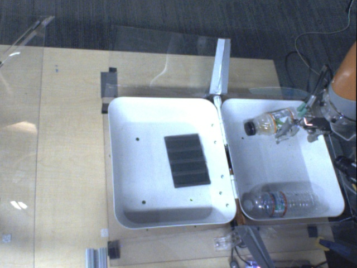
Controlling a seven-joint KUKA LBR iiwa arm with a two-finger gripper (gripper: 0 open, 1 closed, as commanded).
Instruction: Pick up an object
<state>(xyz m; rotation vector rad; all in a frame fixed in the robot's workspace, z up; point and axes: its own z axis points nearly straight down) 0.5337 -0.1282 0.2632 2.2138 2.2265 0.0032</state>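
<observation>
Claw [290, 128] at the right bin's [312, 166] far edge pinches a small clear bottle [269, 123] near its base; the bottle hangs sideways above the bin floor, its dark cap pointing toward the divider between the two bins. Its label shows pale colour, but no writing can be read from here. A second, larger clear plastic bottle [276, 202] lies on its side along the near wall of the same bin, with a reddish and blue label band too blurred to read. The left bin [128, 149] holds a flat black ridged slab [187, 160] lying near the middle of its floor. Both white bins sit side by side on a pale wooden table [61, 149], with clear plastic panels along its left and far sides. Dark carpet covers the floor beyond, and cables trail at the right.
</observation>
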